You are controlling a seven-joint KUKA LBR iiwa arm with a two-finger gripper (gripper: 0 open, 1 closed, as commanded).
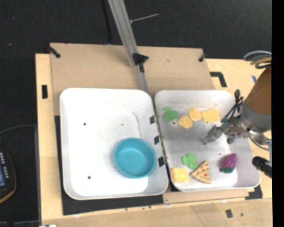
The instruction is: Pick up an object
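Note:
The right bin (199,98) holds several small toy foods. A green leafy piece (170,114) lies at its upper left, with three yellow pieces (195,114) beside it. Along the front lie a green piece (190,161), a yellow block (180,175), a pizza slice (201,172) and a purple piece (228,162). My gripper (222,136) hangs over the right-middle of this bin, open, with nothing between its fingers. It sits above the purple piece and to the right of the yellow pieces.
A blue bowl (134,157) sits in the left bin (85,108) near its front right corner. A metal pole (125,27) slants up from between the bins at the back. The arm's orange band (260,96) is at the right edge.

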